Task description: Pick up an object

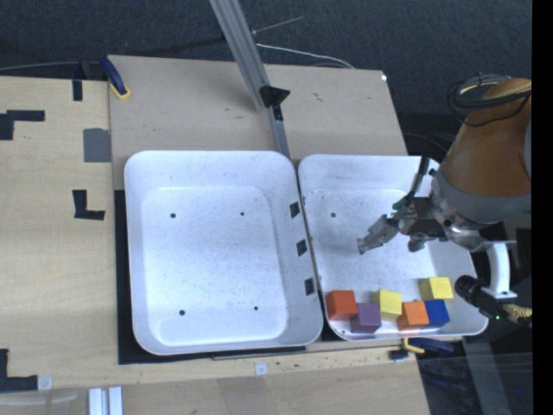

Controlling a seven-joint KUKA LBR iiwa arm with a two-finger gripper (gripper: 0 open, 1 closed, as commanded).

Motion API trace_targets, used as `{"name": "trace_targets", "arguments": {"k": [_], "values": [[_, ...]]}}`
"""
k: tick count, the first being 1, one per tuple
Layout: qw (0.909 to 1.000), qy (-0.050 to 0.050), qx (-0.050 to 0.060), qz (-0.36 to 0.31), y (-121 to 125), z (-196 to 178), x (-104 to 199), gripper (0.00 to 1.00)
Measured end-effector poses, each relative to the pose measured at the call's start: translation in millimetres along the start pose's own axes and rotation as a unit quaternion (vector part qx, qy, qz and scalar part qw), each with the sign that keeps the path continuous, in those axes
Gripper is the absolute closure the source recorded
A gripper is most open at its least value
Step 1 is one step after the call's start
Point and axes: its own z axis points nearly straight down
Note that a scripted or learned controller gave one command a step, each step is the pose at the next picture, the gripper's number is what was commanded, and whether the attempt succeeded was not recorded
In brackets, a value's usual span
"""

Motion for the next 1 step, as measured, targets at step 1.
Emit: {"name": "trace_targets", "arguments": {"k": [1], "values": [[1.0, -0.001, -0.001, 0.0, 42.9, 2.7, -22.8, 0.0]]}}
